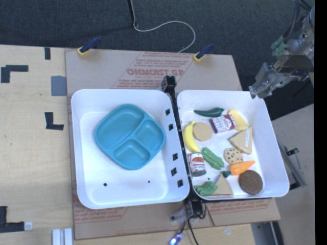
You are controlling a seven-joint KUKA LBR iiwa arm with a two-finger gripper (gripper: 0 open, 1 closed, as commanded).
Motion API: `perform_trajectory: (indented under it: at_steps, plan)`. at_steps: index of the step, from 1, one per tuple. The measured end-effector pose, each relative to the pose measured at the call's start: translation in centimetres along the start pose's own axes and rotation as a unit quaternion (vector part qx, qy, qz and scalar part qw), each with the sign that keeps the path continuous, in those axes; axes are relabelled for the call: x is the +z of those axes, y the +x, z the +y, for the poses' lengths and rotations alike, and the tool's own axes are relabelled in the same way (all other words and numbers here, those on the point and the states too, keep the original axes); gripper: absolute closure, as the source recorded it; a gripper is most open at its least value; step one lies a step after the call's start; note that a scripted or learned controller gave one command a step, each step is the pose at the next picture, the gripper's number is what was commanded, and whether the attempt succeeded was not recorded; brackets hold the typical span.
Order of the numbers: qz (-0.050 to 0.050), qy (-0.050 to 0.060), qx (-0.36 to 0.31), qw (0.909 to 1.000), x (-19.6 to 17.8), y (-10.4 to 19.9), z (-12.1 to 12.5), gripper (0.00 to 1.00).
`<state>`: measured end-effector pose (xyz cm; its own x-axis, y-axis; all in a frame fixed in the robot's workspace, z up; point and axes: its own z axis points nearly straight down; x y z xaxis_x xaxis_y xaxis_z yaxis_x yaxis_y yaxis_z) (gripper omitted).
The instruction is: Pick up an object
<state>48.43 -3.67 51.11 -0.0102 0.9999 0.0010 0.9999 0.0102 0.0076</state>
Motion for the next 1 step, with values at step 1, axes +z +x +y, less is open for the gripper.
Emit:
perform_trajectory:
  at_steps: [1]
  plan:
    - [0.000,0.012,0.004,0.9999,14.50,3.02,-0.30,1.00]
